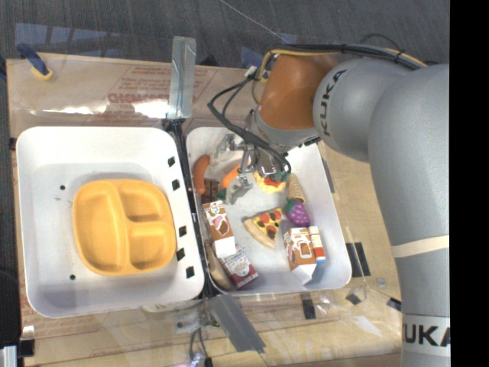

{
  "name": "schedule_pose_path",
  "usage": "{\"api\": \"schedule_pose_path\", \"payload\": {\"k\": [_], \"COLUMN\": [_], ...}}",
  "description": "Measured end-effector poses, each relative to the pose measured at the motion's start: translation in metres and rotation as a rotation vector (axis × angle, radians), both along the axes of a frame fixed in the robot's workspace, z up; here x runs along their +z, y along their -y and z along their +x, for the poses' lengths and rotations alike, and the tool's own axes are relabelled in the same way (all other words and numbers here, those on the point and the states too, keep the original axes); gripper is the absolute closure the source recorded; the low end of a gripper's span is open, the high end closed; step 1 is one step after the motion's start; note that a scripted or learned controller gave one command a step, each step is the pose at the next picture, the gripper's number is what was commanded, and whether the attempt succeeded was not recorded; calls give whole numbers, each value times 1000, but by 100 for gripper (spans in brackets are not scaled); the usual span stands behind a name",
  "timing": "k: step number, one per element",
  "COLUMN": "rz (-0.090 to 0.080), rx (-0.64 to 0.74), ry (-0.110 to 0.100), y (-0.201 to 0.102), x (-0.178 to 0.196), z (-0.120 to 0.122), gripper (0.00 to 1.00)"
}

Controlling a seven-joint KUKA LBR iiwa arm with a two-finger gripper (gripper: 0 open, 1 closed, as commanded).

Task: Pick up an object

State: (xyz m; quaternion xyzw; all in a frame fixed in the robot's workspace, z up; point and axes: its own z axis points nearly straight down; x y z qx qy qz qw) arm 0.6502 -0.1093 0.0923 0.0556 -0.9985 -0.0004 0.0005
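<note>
Toys crowd the right bin (330, 205): pizza slice (265, 226) mid-floor, grapes (298, 213) just right of it. Your gripper (248, 176) hangs above the pizza slice, amid the clutter; its grip state is unreadable. You're mid-descent, I'd judge; next, settle on one toy.

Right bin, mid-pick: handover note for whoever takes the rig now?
Gripper: down inside the right bin, at its upper left, over the toy food pile. Nothing visibly held; whether it is open or shut cannot be told.
Things in the right bin: hot dog by the left wall, ice-cream cone and grapes right of the gripper, pizza slice at centre, three cartons along the lower half.
Left bin: holds a yellow divided tray.
Done: arm is at the pile.
Left: grasp and lift an object.
</note>
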Motion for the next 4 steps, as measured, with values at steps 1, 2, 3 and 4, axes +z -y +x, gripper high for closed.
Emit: {"api": "schedule_pose_path", "payload": {"k": [1,2,3,4], "rz": [0,0,-4,-2], "rx": [59,62,227,144], "ry": [-1,1,17,6], "y": [-9,-10,-34,-15], "x": [0,11,142,139], "z": [-9,-8,10,8], "gripper": [0,100,100,100]}}
